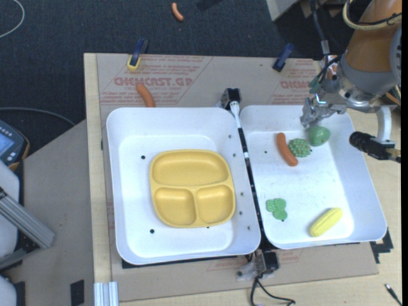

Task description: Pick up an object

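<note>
A pale green rounded toy vegetable [319,135] lies at the far edge of the right white plastic bin [357,196], directly under my gripper [314,115]; whether my jaws are apart or closed I cannot tell. Just beside it sit a knobbly green toy [299,148] and an orange toy sausage [286,149], its long axis running far-to-near. Nearer lie a yellow toy corn cob [326,222], angled, and a green leafy toy [277,208]. The left white bin [127,171] holds a yellow divided plate [192,187]. Both rest on brown cardboard [191,75] above dark carpet [64,18].
</note>
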